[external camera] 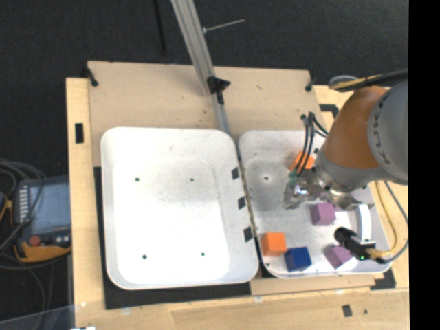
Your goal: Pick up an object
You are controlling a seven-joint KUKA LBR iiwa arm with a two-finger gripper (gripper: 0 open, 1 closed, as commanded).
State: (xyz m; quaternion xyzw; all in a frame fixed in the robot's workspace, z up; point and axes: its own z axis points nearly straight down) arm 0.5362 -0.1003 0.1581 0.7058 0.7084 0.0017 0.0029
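Approach step of the pick, judging by the pose: arm (357,139) reaching in from the right and bent over the right bin (265,160), with the gripper (297,194) low above the bin floor near its middle. Nothing visibly held. Cannot tell whether the gripper is set wide or narrow; too small and too dark under the wrist to read.

Candidates all in the right bin. Orange cube (275,243) near the front left corner, just beside the blue cube (298,258). Purple block (322,214) just right of the gripper, close against it but apparently not inside it. Second purple block (337,256) at the front right, near the bin wall. Small orange piece (301,161) behind the gripper, partly hidden by the arm, shape unclear. Left bin (172,205) well apart from all of this and not in play for now.

Nearest target probably the purple block beside the gripper, though hard to say which one is meant. Next move, by that guess: a short shift to the right to centre over the block, a straight drop to the bin floor, then a firm close and a slow lift. Main risks: nudging the block aside instead of straddling it, or closing on bare floor
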